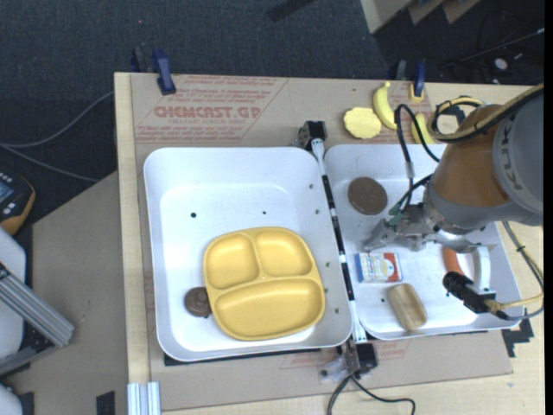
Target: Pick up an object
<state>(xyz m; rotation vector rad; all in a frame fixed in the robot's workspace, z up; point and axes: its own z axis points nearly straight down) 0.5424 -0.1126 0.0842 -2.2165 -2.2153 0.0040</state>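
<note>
Well to the gripper's left, the yellow divided plate (262,282) fills the left bin (173,188), a small brown disc (197,301) touching its edge. The gripper (399,230) hangs low in the right bin (510,305); how far it is open I cannot tell. Just beneath it lies a small printed card (379,268), flat enough to slip a grasp. The tan bread-like block (407,306) below and brown round disc (368,195) above it could get nudged instead.
</note>
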